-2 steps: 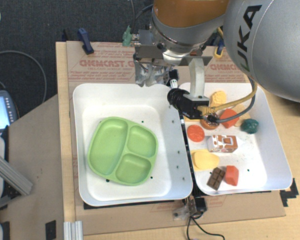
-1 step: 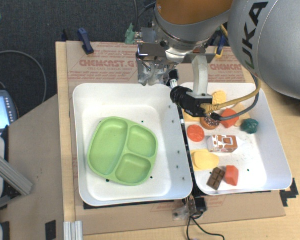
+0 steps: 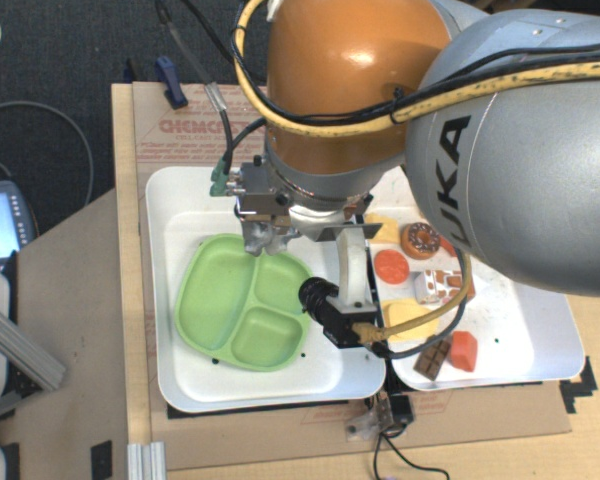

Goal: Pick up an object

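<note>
**Claw low over the green plate in the left bin**

The green plate [image 3: 242, 308], a divided tray with three compartments, lies flat in the left bin [image 3: 170, 268], directly under and just left of the claw [image 3: 265, 240]. The claw hangs at the plate's upper rim, near where the dividers meet; whether it touches the plate cannot be told. Its metal tips are largely hidden under the wrist, so its state cannot be told, and nothing is seen held in it.

To the claw's right, past the bins' shared wall, the right bin [image 3: 550, 348] holds a cluster of small toy foods. Nearest is a red round piece [image 3: 391, 265], with a brown donut [image 3: 419, 239] just above it and a small white-and-brown piece [image 3: 439, 284] beside it. Lower down lie a yellow slab [image 3: 408, 315], a brown bar [image 3: 432, 359] and an orange-red block [image 3: 463, 351], the last two touching or nearly so.

A black cable fitting [image 3: 330, 313] hangs below and right of the claw, over the plate's right edge. Above the claw rises the orange band [image 3: 350, 58] of the arm, with the grey link [image 3: 520, 158] reaching off to the right.

Both bins rest on a cardboard sheet [image 3: 140, 148] on the counter; a blue clip [image 3: 170, 81] sits at its far edge, up and left of the claw.
</note>
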